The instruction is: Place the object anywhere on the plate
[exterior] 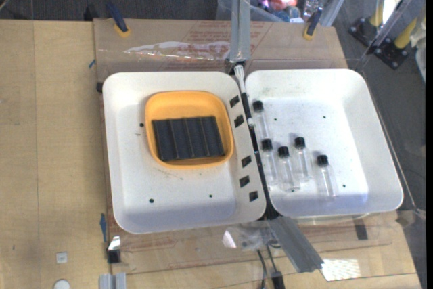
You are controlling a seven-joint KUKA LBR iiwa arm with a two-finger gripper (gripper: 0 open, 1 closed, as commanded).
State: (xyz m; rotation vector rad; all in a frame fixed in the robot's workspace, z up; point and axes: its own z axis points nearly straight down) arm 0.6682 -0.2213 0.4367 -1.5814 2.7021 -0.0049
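Several clear black-capped vials [289, 166] lie loose in the right bin [352, 95], well apart from the orange plate [157, 106] in the left bin [128, 193]; a dark ribbed slab [188, 139] lies flat across the plate's middle. If a vial is the object, as seems likely, the task is not begun: pick, carry and set-down all remain, though I cannot tell for sure which thing is meant. Gripper state: cannot tell from this view.
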